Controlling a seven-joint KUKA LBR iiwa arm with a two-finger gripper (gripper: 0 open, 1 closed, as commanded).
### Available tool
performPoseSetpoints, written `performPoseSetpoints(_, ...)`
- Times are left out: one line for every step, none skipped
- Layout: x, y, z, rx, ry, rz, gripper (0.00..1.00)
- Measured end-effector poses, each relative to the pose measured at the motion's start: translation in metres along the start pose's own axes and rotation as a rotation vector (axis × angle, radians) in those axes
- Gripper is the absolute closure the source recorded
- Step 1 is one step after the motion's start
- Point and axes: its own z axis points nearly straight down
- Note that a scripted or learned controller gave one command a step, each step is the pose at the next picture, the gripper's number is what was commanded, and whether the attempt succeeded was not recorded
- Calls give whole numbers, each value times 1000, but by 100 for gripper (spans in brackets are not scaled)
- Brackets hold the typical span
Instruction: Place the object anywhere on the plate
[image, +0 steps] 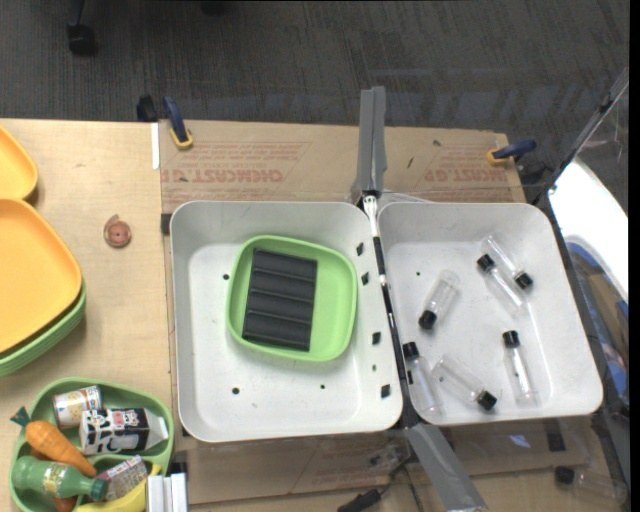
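Two yellow dishes (30, 265) lie at the left edge of the table (100, 170), with a small reddish disc (118, 232) just beside them. Below sits a green bowl (150, 412) filled with toy food, a carrot (52, 444) among it. Next comes the left bin (200, 390), which holds a green plate (340, 300). The object (280, 298), a black ridged block, lies flat on that plate, roughly at its middle. The right bin (560, 300), touching the left one, holds several clear vials (437, 300) with black caps, scattered apart. Whether the pincer is released or clenched, I cannot tell.
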Motion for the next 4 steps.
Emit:
performPoseSetpoints(6,3,0,0,0,95,0)
performPoseSetpoints(2,-1,0,1,0,240,0)
performPoseSetpoints(2,11,0,1,0,383,0)
performPoseSetpoints(-3,4,0,3,0,492,0)
